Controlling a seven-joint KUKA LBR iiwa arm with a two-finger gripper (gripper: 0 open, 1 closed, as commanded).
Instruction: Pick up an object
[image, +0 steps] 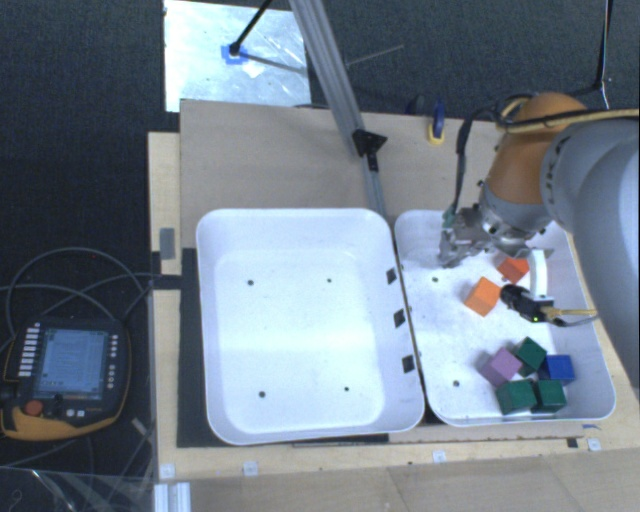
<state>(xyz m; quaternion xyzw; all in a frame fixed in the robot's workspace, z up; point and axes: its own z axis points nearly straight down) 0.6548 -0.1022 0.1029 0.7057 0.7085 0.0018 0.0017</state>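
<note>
In the camera view the arm reaches in from the right and its gripper (456, 250) hangs low over the far end of the right bin (432, 395), above bare floor. Whether the pincer is wide or narrow I cannot tell from this angle, and nothing shows between its tips.

The nearest things to take are an orange block (482, 296) a little toward the near side of the gripper and a smaller orange block (514, 268) beside it. A purple block (499, 366), green blocks (517, 396) and a blue block (558, 368) sit packed in the near right corner.

The orange block looks like a small rigid cube, probably light, with flat faces. It stands apart from its neighbours, so closing on two opposite faces should work; the clustered ones would be harder
</note>
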